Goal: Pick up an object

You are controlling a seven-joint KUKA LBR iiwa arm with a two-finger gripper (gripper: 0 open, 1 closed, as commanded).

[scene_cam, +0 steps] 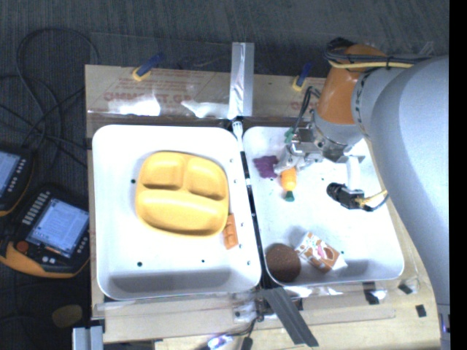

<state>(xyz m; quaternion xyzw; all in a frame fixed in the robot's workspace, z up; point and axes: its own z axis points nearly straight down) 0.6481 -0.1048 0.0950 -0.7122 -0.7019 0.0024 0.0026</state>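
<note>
1. I see the arm reaching in from the right, with its gripper low over the upper part of the right bin.
2. From this slanted view I cannot tell whether the gripper is open or closed, and I see nothing plainly held in it.
3. A small orange carrot with a green tip lies on the bin floor just beside the gripper, on the near side. I cannot tell whether the two are touching.
4. A purple lump sits just to the left of the carrot, near the wall between the bins.
5. At the near edge of the right bin a brown ball and a red-and-white packet lie side by side, well apart from the gripper.
6. In the left bin a yellow divided plate takes up the middle, and a small orange piece rests against its lower right edge.
</note>
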